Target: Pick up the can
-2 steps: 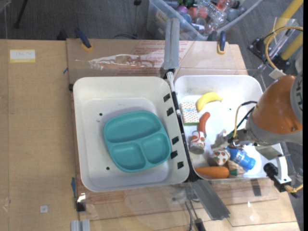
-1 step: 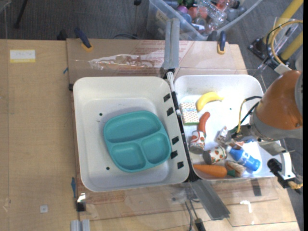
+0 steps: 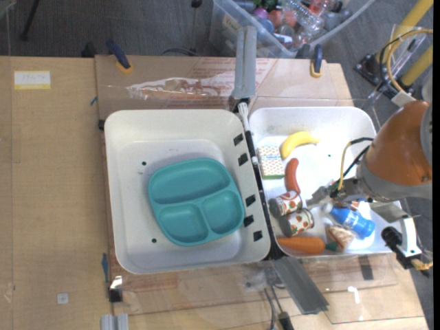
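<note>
Can (image 3: 289, 203) lay on its side in the right bin (image 3: 357, 119), near the divider wall toward the tabletop's front edge, with a second can (image 3: 301, 221) touching it and a carrot (image 3: 300, 245) just in front. The fingers (image 3: 322, 195) sat low beside the cans; I could not tell how far open they were, or whether they had hold of anything. To do this well, I judged I should straddle one can across its narrow width and keep off its neighbour and the sausage (image 3: 293, 174). The orange wrist (image 3: 402, 150) hid the bin's right side, and the labels were too blurred to read.
</note>
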You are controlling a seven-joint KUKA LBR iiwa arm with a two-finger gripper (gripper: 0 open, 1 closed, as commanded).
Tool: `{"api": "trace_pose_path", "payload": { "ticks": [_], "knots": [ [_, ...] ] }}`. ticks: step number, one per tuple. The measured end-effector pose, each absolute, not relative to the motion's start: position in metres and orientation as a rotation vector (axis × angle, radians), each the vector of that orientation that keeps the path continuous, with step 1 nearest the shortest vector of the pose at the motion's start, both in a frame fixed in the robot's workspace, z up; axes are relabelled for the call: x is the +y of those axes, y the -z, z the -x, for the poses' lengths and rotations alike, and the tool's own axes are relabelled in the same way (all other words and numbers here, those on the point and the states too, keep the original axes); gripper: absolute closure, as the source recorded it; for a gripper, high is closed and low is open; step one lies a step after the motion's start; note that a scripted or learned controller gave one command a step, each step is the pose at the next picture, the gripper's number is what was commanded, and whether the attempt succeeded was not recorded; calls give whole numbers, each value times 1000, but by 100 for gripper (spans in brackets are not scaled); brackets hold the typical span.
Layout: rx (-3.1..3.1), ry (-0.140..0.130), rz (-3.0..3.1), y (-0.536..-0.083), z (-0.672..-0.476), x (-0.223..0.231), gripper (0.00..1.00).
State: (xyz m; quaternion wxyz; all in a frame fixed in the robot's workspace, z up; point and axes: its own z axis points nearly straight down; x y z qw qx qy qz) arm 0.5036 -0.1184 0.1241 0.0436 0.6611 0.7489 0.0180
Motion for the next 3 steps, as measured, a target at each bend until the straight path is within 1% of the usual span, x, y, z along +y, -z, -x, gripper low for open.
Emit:
{"api": "trace_pose_path", "payload": {
  "ticks": [1, 2, 3],
  "knots": [
    [2282, -32, -2100, -109, -592, -137, 0],
    [2320, -42, -2052, -109, -608, -201, 0],
    [2311, -52, -2031, -128, -614, -200, 100]
  ]
}}
